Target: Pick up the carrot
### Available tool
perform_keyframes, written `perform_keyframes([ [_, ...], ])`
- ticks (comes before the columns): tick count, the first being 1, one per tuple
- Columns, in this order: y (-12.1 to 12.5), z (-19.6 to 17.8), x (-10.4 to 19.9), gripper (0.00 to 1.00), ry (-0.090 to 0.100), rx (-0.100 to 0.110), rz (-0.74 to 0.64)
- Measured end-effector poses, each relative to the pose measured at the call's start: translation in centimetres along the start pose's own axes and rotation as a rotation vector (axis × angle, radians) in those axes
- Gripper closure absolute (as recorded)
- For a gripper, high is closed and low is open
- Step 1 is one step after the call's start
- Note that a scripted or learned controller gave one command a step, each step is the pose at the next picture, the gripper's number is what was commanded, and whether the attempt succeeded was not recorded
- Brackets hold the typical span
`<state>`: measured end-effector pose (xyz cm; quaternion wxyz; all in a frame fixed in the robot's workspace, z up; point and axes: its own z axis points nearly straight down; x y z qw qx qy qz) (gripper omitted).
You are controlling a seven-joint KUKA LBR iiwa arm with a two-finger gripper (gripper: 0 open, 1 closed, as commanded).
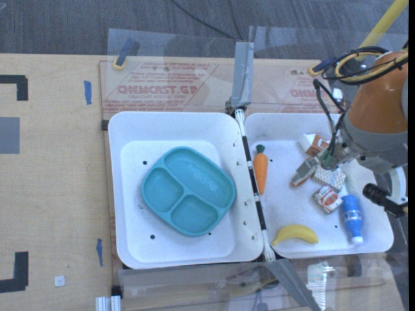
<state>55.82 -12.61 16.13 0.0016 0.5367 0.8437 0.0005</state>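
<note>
You will find the carrot [260, 168] in the right bin [285, 251], lying lengthwise just beside the left wall, green top pointing away from you. It is smooth, tapered and orange. The gripper [305, 172] hangs right of it, apart from it, fingers spread and holding nothing. Bare white floor separates the two. A curved yellow banana [296, 234] lies near the front rim. A blue bottle [351, 218] and small crumpled packets [327, 198] crowd the right side. The left bin [123, 193] holds a teal three-compartment plate [188, 190].
</note>
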Motion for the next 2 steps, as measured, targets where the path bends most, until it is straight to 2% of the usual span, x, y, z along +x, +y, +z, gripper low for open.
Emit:
perform_keyframes([
  [1, 6.6, 7.3, -1.9, 0.00, -0.003, -0.004, -0.496],
  [2, 6.7, 6.0, -2.2, 1.00, -0.009, -0.012, -0.490],
])
